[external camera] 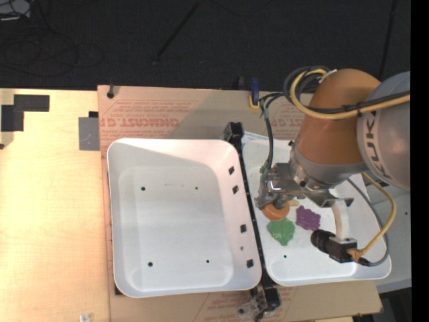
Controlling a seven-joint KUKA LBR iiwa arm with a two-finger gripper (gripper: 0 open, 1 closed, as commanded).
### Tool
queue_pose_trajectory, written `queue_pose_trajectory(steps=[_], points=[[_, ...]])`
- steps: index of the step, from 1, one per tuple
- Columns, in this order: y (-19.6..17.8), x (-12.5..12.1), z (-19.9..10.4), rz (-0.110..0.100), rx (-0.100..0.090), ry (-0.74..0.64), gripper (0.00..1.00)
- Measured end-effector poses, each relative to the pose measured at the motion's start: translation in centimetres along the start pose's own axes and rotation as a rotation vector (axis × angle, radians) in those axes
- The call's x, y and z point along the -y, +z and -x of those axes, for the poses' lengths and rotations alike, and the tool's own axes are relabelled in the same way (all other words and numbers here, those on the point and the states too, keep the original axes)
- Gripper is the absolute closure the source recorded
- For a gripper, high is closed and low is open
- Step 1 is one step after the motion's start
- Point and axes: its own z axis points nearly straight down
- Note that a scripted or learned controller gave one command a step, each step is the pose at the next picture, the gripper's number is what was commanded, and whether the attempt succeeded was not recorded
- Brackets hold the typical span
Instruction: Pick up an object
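Camera view looks down on two white bins side by side. Reaching in from the right, the arm (348, 133) hangs over the right bin (375, 270), its gripper (275, 192) low at that bin's left side. Just below it sits an orange piece (274, 211), touching or almost touching the tip; I cannot tell how wide the fingers are or whether they grip it. A green piece (282, 231) lies nearer, a purple one (308, 218) to its right. Left bin (127, 180) sits alongside.
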Motion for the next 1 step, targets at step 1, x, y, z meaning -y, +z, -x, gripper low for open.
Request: queue_pose_trajectory(steps=[1], points=[[3.53,-3.68,-5.87,0.004,0.001,-0.001,1.0]])
